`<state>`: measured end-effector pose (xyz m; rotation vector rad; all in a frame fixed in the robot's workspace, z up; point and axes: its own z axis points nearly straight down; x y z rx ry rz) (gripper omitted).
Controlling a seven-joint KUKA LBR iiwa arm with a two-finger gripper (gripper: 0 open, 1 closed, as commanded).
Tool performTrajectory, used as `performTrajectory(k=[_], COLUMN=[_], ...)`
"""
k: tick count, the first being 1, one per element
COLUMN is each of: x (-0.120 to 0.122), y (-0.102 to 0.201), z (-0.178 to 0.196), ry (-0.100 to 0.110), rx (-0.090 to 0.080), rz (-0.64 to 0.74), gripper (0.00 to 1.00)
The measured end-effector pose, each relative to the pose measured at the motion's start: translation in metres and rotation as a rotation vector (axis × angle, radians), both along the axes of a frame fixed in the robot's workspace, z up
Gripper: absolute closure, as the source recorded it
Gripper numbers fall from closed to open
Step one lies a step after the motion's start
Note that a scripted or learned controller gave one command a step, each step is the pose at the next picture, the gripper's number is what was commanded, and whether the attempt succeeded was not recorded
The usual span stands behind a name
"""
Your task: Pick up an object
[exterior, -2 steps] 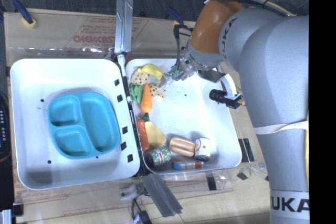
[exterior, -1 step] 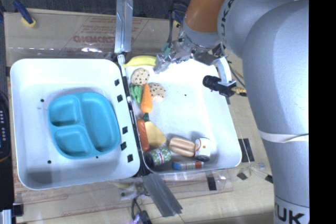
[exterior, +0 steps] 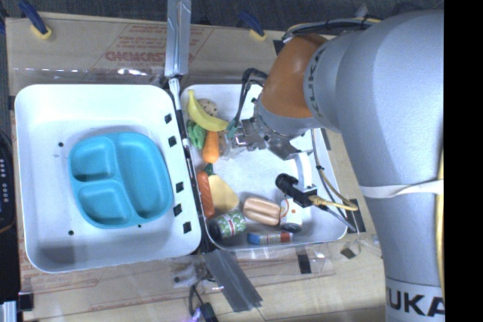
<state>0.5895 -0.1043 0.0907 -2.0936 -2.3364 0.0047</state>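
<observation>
Hovering low in the right bin, the gripper sits just beside a carrot and banana; its grip state cannot be told. Crowded toys nearby could deflect it, causing a miss.

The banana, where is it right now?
The banana lies at the top left corner of the right bin, just above a carrot.

Even, fairly bright light, soft shadows inside the left bin, and slightly soft, grainy focus overall.
</observation>
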Motion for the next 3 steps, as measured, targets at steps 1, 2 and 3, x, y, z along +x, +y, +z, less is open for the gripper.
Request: performTrajectory(k=[1,2,3], x=[0.001,0.056,0.059], y=[-0.003,-0.026,-0.024], z=[0.002,0.002,0.016], ry=[-0.006,-0.004,-0.009], rx=[-0.005,0.000,-0.001], rz=[-0.003,0.008,0.015], gripper=[0.00,0.00,1.00])
